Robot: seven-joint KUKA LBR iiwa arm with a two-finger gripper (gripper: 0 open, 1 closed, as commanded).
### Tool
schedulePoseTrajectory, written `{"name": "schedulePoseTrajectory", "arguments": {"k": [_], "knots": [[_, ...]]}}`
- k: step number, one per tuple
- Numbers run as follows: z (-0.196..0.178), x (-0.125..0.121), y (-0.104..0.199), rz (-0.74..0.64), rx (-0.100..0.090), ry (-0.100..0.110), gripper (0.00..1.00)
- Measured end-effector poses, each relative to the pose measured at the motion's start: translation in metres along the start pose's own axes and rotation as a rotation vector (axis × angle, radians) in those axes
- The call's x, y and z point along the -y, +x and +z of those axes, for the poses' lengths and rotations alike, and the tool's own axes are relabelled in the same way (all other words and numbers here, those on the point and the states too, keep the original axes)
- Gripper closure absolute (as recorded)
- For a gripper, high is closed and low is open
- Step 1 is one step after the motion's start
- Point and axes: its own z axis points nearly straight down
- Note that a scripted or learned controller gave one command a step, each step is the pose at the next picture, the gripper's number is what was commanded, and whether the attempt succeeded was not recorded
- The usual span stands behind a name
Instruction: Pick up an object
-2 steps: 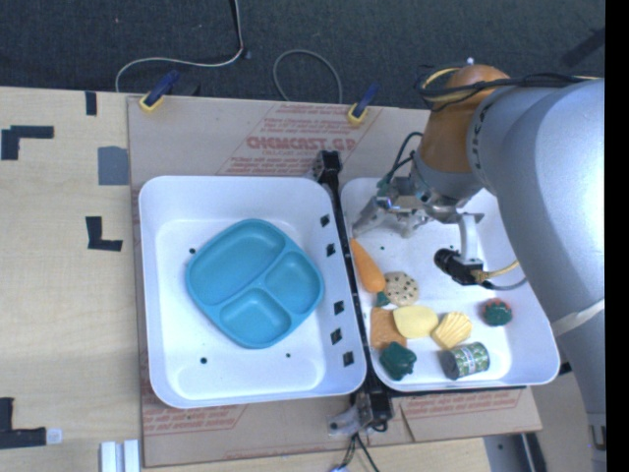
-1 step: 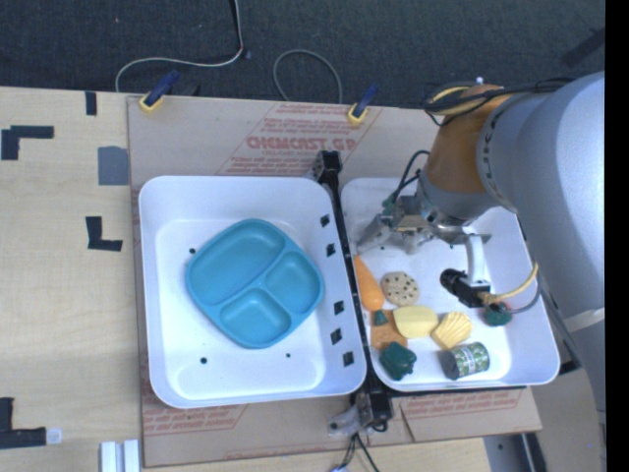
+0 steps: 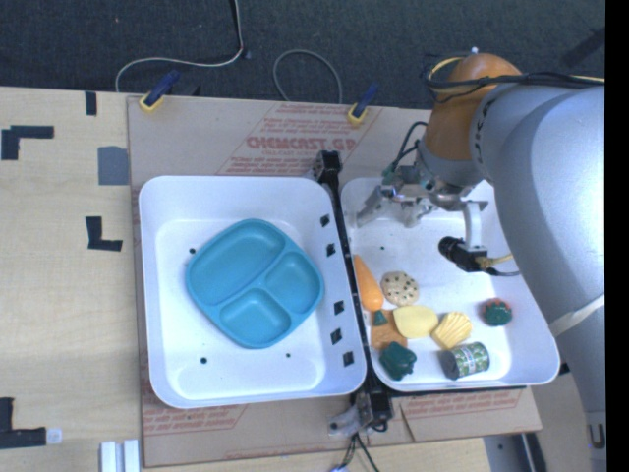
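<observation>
Camera view puts the two-finger gripper (image 3: pixel 405 205) over the right white bin's (image 3: pixel 536 347) far end; I cannot tell its state. Step: approach. Next, descend toward the near toys, perhaps the round speckled cookie (image 3: pixel 399 287).

Red print "CHEMCAST GP" on cardboard sheet (image 3: pixel 285 141) under bins; rest too small to read.

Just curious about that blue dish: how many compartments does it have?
3. The blue tray in the left bin has one long section along its upper left, one at its right end, and one at its lower edge. None seems hidden.
</observation>
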Motion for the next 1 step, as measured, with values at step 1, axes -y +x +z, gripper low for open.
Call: {"name": "schedulePoseTrajectory", "arguments": {"k": [1], "knots": [[-0.0104, 0.0015, 0.0003, 0.0, 0.001, 0.002, 1.0]]}}
